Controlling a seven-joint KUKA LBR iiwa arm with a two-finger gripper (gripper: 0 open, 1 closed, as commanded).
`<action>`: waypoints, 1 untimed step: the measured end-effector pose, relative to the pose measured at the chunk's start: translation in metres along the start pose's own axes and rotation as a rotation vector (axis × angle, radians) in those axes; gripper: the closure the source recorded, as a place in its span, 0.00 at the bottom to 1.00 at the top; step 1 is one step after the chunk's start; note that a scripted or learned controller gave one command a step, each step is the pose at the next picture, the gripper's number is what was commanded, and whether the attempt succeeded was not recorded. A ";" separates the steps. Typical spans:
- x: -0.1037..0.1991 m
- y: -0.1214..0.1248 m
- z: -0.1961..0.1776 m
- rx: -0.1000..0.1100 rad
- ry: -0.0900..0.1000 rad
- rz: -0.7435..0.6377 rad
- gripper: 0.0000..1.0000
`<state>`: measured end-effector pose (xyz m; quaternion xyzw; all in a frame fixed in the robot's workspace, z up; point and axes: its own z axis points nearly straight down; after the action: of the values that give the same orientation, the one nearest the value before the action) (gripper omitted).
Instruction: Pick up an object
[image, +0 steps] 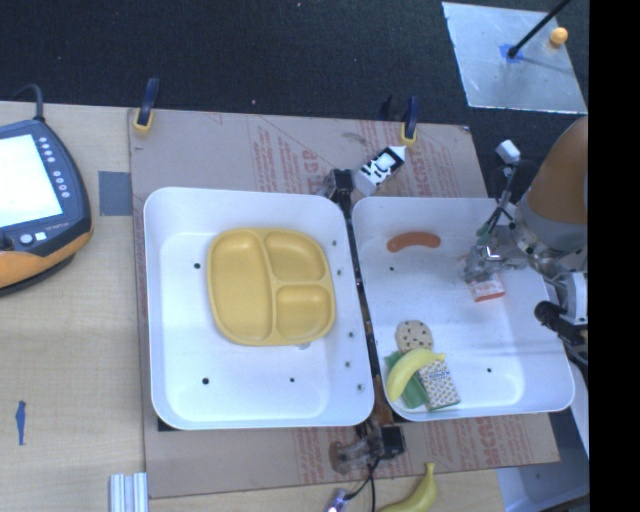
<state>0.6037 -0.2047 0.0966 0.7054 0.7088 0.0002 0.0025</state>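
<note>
The right bin (520, 390) holds a sausage (413, 241) near its far side. A round cookie (412, 334), a yellow-green banana (408, 368) and a small patterned packet (437, 384) lie at its near left corner. My gripper (484, 262) hangs over the right part of this bin, with the arm coming in from the right. A small white and red item (488, 290) lies just below the fingertips; whether it touches them I cannot tell. The left bin (180, 390) carries a yellow divided plate (270, 285).
A teach pendant (35, 200) lies on the bench at the far left. Another banana (420, 492) rests on the bench in front of the right bin. Clamps (409, 120) hold the cardboard at the back, and a black-and-white tag (381, 167) sits between the bins' far corners.
</note>
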 end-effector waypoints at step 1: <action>-0.008 0.053 -0.023 0.004 0.003 0.002 0.00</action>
<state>0.6566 -0.2121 0.1193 0.7061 0.7081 -0.0002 -0.0002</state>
